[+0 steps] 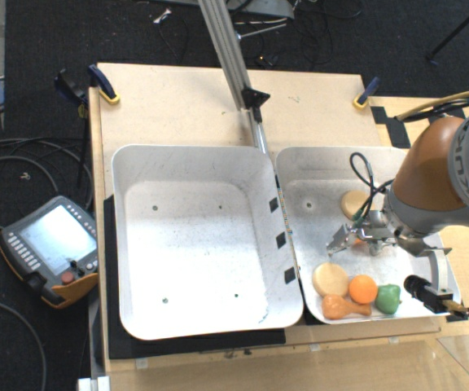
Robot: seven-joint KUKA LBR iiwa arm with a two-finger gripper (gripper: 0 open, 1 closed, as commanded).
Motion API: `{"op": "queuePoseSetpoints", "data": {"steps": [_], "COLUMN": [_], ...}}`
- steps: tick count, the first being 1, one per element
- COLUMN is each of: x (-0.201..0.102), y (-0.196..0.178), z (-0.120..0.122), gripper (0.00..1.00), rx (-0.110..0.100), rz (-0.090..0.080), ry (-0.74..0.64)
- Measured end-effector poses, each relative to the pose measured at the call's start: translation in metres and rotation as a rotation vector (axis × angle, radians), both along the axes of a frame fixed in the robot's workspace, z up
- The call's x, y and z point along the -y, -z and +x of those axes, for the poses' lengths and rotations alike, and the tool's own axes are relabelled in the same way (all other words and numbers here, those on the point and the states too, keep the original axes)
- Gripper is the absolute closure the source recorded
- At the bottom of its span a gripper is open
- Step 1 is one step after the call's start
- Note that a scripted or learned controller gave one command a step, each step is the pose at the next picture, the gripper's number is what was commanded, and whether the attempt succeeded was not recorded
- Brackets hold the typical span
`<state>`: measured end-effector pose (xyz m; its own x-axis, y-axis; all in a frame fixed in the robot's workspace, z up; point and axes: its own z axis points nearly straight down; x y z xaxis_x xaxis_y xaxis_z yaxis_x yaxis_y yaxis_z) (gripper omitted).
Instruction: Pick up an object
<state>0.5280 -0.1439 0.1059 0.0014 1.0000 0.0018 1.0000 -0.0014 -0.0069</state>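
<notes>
The gripper hung with fingers spread, holding nothing; the round orange plastic ball just below it remained unpicked.

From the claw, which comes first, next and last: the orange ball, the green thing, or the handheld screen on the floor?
Measured from the gripper in the camera view:
1. Orange ball, just below it in the right bin's near corner.
2. Green thing, beside the ball, slightly farther to the right.
3. Handheld screen, far left, on the floor beyond the left bin.
</notes>
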Motion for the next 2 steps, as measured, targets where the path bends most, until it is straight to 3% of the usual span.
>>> {"op": "queuePoseSetpoints", "data": {"steps": [1,2], "x": [0.0,-0.001], "y": [0.011,0.0], "z": [0.0,0.001], "gripper": [0.0,1.0], "rx": [0.007,0.009], "rz": [-0.001,-0.002], "ry": [0.0,-0.001]}}
